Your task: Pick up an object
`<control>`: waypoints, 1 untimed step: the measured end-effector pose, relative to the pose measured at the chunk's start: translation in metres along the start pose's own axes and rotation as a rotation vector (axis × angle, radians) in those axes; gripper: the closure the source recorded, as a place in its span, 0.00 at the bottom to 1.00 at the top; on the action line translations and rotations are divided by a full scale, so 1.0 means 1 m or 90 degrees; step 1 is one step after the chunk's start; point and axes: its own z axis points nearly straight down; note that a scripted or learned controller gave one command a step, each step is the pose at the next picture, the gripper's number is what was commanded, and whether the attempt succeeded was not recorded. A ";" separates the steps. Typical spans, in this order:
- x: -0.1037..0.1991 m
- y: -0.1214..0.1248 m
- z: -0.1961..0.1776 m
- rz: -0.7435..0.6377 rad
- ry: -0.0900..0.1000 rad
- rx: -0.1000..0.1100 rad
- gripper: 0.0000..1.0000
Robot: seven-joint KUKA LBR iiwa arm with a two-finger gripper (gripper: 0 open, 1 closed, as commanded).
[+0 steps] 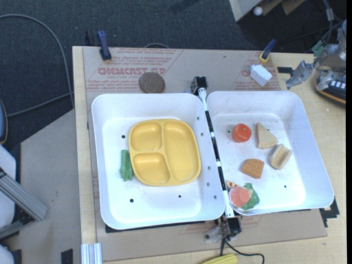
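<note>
From above, the right bin (308, 120) holds small toy foods: a red tomato (241, 132) at its 10 o'clock, a bread wedge (266, 137) beside it, and a brown biscuit (253, 168) below. They look light and hard. The round tomato may slip; pinch its middle. I cannot tell the gripper's state.

Both white bins (104, 147) look smooth, semi-gloss plastic w/ yellow tray (165, 152) same – desk (181, 70) is matt brown cardboard-like board, printed red, on pale wood.
</note>
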 end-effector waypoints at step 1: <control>0.036 -0.066 0.107 0.000 0.001 0.002 0.00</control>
